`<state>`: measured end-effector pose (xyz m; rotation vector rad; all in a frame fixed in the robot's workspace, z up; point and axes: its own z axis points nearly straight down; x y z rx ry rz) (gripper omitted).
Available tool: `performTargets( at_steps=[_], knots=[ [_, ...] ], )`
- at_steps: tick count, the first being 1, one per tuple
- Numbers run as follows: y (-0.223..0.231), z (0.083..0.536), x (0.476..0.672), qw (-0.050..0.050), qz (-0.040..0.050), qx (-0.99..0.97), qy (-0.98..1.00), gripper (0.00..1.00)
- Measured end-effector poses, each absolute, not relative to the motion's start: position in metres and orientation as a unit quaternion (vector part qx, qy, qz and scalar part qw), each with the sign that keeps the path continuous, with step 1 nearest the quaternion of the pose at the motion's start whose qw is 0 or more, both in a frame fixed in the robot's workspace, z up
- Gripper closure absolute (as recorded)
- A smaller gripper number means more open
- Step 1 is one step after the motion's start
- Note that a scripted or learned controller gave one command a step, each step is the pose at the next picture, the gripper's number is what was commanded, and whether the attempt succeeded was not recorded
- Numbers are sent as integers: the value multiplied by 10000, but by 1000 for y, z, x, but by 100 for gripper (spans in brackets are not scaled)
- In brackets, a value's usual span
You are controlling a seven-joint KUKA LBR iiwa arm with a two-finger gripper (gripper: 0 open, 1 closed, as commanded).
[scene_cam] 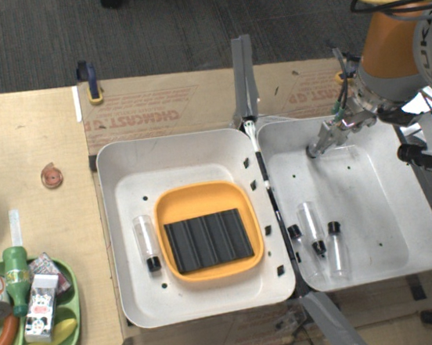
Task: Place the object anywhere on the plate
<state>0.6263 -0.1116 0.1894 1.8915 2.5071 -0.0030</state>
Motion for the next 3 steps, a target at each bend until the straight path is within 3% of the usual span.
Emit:
performTargets(
  at_steps=[1, 2, 3],
  knots=[
    [-121, 188, 659, 12, -6, 5015, 8652, 100],
    [-155, 173, 627, 3, -1, 3816, 9243, 100],
    [-193, 224, 653, 30, 0, 2545, 9671, 100]
  ],
)
